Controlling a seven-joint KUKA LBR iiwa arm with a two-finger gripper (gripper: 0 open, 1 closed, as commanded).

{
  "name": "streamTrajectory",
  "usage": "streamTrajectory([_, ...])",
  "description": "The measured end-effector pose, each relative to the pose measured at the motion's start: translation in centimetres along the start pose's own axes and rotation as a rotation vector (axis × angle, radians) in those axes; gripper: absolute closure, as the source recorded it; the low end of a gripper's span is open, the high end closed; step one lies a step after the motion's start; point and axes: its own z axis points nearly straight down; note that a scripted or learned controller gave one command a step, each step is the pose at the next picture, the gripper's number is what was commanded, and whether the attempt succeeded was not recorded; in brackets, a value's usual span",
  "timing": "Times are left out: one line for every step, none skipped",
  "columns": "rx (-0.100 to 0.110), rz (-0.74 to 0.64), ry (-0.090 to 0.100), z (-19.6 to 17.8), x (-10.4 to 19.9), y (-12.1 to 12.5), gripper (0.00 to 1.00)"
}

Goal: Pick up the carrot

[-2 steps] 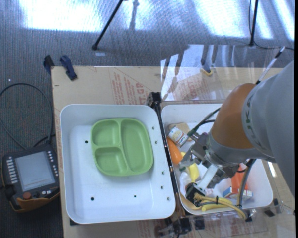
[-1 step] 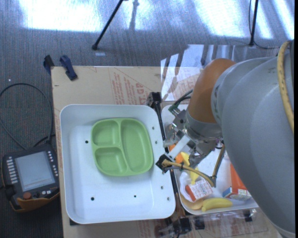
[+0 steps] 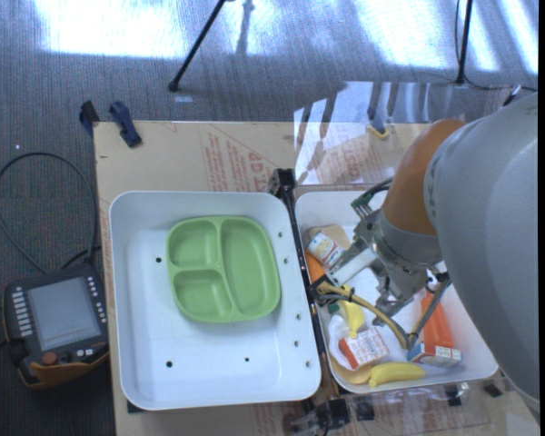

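An orange piece that I take for the carrot (image 3: pixel 314 267) lies against the left wall of the right bin (image 3: pixel 331 209), partly hidden by neighbouring items. My gripper (image 3: pixel 382 296) hangs over the middle of the right bin, below the orange band (image 3: pixel 416 182), a short way right of the carrot. The wrist body and its cables cover what lies under it. Nothing can be seen held.
The left bin (image 3: pixel 136 243) holds a green divided plate (image 3: pixel 223 267). Around the gripper lie a small carton (image 3: pixel 326 242), a red and white box (image 3: pixel 364 345), a banana (image 3: pixel 392 373) and an orange box (image 3: pixel 433 327). The grey arm (image 3: pixel 490 243) covers the bin's right side.
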Motion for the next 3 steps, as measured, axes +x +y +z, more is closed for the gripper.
streamTrajectory([0.0,-0.003,0.0,0.0,0.0,-0.1,0.0])
streamTrajectory([-0.001,0.048,-0.001,10.1,-5.1,6.2,0.0])
streamTrajectory([0.0,0.249,0.004,9.9,-1.3,7.4,0.0])
